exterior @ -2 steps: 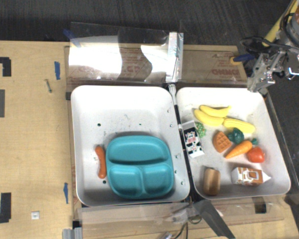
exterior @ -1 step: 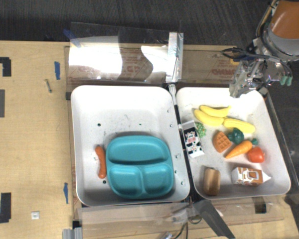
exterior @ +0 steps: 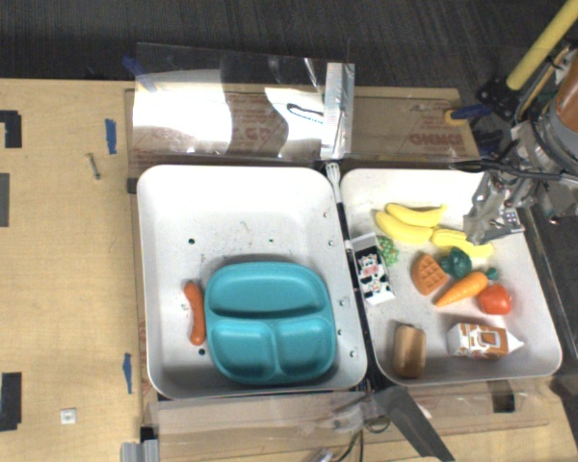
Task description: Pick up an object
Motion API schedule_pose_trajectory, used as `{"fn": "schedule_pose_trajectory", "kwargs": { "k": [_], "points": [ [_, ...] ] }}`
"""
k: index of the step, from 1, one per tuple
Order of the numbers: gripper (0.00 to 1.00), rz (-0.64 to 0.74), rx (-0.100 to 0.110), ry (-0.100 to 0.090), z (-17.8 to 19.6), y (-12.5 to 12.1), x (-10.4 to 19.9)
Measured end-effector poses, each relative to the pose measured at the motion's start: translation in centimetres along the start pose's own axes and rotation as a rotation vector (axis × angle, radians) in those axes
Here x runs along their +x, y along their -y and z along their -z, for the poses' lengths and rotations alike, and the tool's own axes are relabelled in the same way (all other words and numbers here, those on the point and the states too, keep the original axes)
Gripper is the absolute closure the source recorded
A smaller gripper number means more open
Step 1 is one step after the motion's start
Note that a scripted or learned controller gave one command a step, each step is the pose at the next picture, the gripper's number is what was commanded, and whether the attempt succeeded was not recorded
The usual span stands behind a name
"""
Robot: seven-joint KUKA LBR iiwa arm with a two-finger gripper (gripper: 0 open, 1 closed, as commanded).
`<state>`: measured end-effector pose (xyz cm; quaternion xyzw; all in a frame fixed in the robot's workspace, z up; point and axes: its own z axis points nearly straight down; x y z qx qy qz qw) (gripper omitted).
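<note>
Gripper (exterior: 488,221) hangs low over the right bin's (exterior: 549,349) upper right part, above the bananas' (exterior: 411,221) right end; whether it is clenched or released cannot be told. Arm enters from the right edge, wrist angled down and leftward.

Right bin is crowded: bananas, a waffle piece (exterior: 428,273), a carrot (exterior: 460,288), a green vegetable (exterior: 457,262), a tomato (exterior: 495,299), a small carton (exterior: 478,341), a brown bread piece (exterior: 408,348) and a printed card (exterior: 372,271) against the left wall. Little open floor lies between them.

Left bin (exterior: 241,200) holds a teal divided tray (exterior: 270,321) and a sausage (exterior: 196,312) just beside its left side; its upper half is bare.

Bins sit on a cardboard-covered bench (exterior: 48,258).
</note>
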<state>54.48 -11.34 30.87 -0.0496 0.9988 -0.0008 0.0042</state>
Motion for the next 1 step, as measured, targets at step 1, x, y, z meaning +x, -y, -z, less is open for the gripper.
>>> {"fn": "schedule_pose_trajectory", "kwargs": {
  "k": [1],
  "points": [
    [1.0, -0.052, 0.001, 0.0, 0.44, 3.51, -1.33]
  ]
}}
